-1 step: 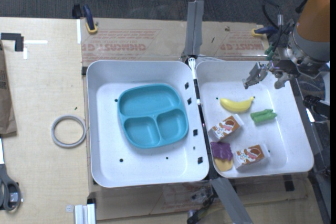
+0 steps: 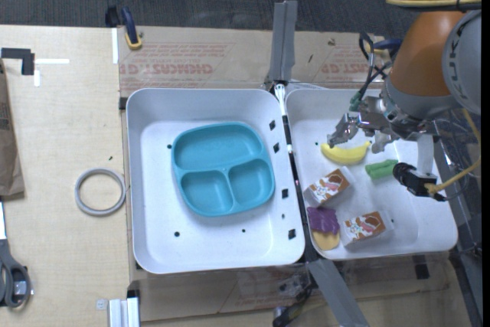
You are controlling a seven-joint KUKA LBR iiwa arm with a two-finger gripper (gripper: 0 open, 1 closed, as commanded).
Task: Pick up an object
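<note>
In the right bin [image 2: 398, 245] lie a yellow banana [image 2: 345, 154], a small green block [image 2: 380, 168], two snack packets [image 2: 328, 187] [image 2: 365, 227], and a purple and tan piece [image 2: 324, 226]. My gripper [image 2: 354, 129] hangs low over the bin, directly above the banana, its fingers spread to either side of the banana's upper edge. Nothing is held between them. The grey arm with its orange band [image 2: 430, 50] comes in from the upper right.
The left bin [image 2: 153, 241] holds a blue three-part plate [image 2: 223, 168]. A grey divider post [image 2: 283, 42] stands between the bins at the back. On the wooden bench lie a tape ring [image 2: 100, 191] and scissors [image 2: 14, 279] at the left.
</note>
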